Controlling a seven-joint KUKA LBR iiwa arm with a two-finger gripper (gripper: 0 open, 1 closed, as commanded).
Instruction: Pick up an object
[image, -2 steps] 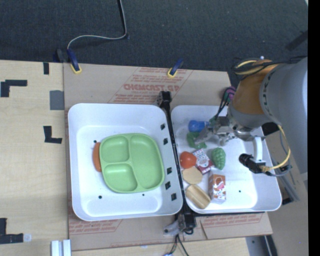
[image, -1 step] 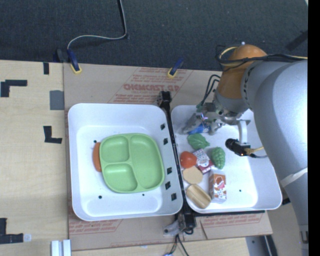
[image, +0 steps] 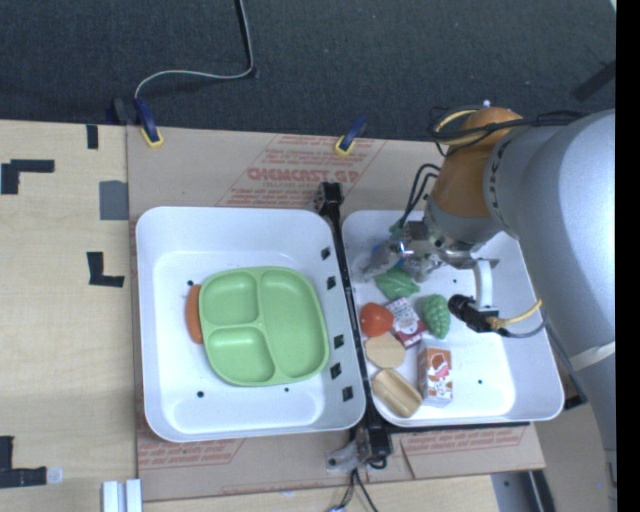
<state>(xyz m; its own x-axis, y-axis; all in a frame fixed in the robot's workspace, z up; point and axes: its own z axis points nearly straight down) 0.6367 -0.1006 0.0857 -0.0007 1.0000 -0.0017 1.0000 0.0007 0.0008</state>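
Observation:
My gripper (image: 402, 258) hangs low over the back left part of the right bin (image: 520, 390), right above a dark green item (image: 397, 284). In front of that item lie a red tomato (image: 375, 319), a small red and white packet (image: 408, 323) and a bumpy green vegetable (image: 436, 314). Nearer the front are a round tan piece (image: 385, 351), a bread-like piece (image: 396, 392) and a red carton (image: 436, 373). Nothing shows between the gripper's parts.
The left bin (image: 165, 400) holds a green divided plate (image: 264, 325) with an orange item (image: 192, 312) tucked against its left side. A black divider (image: 341, 290) runs between the bins. My grey arm (image: 560, 220) covers the right bin's back right.

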